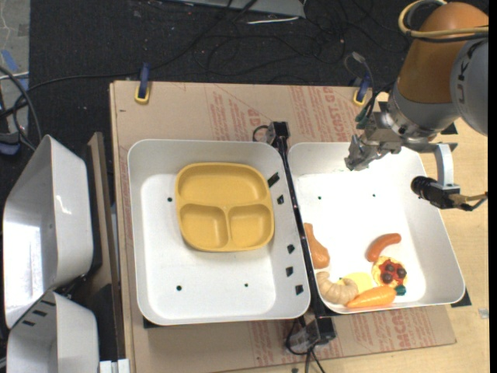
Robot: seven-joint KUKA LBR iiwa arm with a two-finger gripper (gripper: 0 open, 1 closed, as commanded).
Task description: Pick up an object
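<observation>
While our gripper point(359, 160) hovers over the right bin's point(435, 231) far edge, its opening impossible to tell, we judge the sausage point(384, 245) near the front light, stiff, slippery, best pinched mid-length

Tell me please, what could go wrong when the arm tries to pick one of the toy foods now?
The gripper hangs over the right bin's far rim, away from the food pile in the near corner, so a straight descent would likely grab nothing. The pieces lie crowded together against the bin walls; fingers might strike a wall or push neighbours instead of gripping.
</observation>
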